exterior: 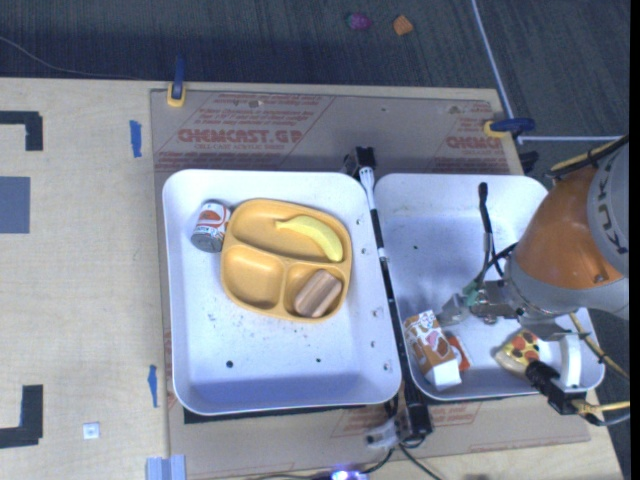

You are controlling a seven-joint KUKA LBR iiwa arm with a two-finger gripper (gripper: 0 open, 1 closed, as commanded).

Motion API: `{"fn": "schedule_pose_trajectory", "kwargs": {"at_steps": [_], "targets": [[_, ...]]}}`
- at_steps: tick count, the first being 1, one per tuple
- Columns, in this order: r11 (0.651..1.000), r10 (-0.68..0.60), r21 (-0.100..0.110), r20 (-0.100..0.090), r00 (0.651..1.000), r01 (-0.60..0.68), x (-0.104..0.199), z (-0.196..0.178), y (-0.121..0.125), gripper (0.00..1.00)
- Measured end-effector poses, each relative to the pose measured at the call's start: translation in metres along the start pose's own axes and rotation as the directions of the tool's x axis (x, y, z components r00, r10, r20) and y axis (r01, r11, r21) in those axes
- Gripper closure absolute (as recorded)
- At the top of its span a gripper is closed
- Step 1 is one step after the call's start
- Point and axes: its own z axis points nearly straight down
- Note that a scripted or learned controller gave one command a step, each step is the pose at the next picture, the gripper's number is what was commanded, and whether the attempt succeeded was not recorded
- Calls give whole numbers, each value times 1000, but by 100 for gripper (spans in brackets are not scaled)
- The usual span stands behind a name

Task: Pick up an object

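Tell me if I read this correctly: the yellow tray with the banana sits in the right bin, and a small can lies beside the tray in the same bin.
Not quite. The camera view shows the yellow tray with the banana in the left bin, not the right one. The rest holds: the can lies beside the tray in that same bin.

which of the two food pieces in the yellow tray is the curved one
The banana, lying in the yellow tray's far compartment; the hot dog bun in the near right compartment is straight and brownish.
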Motion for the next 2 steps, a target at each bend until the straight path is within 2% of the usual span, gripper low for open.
{"fn": "schedule_pose_trajectory", "kwargs": {"at_steps": [1, 2], "targets": [[1000, -2, 13, -9, 1000, 2, 5, 11, -3, 0], [1000, -1, 13, -8, 1000, 1, 5, 11, -3, 0]]}}
